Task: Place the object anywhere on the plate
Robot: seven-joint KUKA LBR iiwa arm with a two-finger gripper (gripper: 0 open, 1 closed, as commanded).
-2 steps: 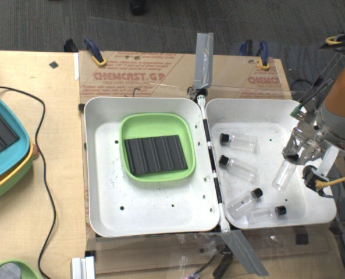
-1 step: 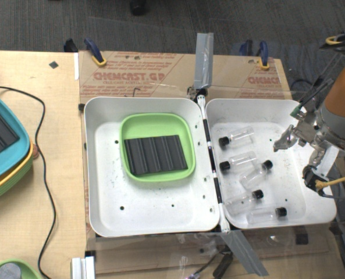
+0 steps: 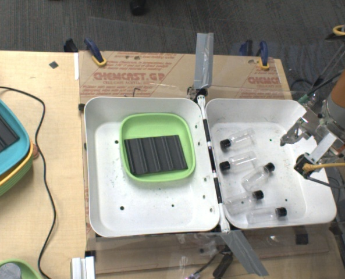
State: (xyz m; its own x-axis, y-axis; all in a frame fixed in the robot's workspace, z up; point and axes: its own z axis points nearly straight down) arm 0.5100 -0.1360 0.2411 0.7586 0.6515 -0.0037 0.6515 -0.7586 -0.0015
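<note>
A green square plate (image 3: pixel 156 120) lies in the left white bin (image 3: pixel 102 202), with a dark ribbed mat (image 3: pixel 157 154) on it. The right white bin (image 3: pixel 312 211) holds several clear plastic vials with black caps, such as one vial (image 3: pixel 236 139) at the upper left and another vial (image 3: pixel 267 214) near the front wall. My gripper (image 3: pixel 295 152) hangs over the right bin's right edge. Its fingers (image 3: pixel 289 137) stand open with nothing between them. The nearest vial (image 3: pixel 258 176) lies apart, to the gripper's left.
Stacked teal and yellow-green dishes (image 3: pixel 3 147) sit on the wooden table at the far left, beside a black cable (image 3: pixel 44 156). Cardboard (image 3: pixel 137 74) lies under the bins, held by clamps (image 3: pixel 93 51). A grey taped strip (image 3: pixel 204 63) rises behind the bins' junction.
</note>
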